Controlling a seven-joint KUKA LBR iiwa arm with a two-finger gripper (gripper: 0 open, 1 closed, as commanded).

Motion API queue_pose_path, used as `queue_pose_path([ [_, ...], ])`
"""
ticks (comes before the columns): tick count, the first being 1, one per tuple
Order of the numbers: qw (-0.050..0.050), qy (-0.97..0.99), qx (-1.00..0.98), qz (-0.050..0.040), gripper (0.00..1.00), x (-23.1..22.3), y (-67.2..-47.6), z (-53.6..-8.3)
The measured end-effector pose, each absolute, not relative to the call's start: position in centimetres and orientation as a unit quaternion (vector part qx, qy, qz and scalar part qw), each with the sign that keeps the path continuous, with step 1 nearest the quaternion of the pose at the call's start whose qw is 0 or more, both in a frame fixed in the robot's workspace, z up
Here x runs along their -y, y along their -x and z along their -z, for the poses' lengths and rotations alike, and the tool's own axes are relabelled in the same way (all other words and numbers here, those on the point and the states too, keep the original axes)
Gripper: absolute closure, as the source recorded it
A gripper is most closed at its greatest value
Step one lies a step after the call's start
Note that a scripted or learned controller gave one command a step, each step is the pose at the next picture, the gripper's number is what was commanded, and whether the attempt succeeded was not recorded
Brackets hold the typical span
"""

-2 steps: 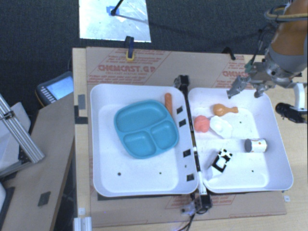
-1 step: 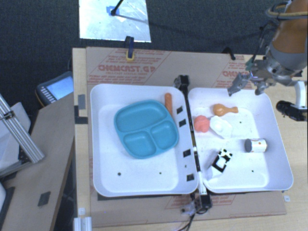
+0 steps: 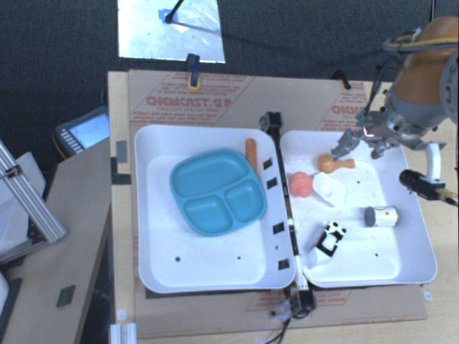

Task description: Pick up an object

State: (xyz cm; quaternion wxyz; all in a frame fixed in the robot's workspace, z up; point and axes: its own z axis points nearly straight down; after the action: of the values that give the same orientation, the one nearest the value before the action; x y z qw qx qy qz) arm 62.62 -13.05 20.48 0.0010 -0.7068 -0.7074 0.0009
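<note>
Over right bin (image 3: 412,253) | gripper (image 3: 346,143) above orange toy (image 3: 334,164), jaws' state I cannot tell | step: approach | next: descend, close.

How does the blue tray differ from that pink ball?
The blue tray is wide, flat and split into three compartments; the pink ball is small and round. The tray lies in the left bin beside an orange stick; the ball sits in the right bin, touching a white lump. Both rest on a bin floor, apart from the gripper.
</note>
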Motion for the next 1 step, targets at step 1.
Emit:
queue_pose_path([
  [1,0.000,0.707,0.708,-0.0003,0.00,13.46,-63.23,-16.06],
])
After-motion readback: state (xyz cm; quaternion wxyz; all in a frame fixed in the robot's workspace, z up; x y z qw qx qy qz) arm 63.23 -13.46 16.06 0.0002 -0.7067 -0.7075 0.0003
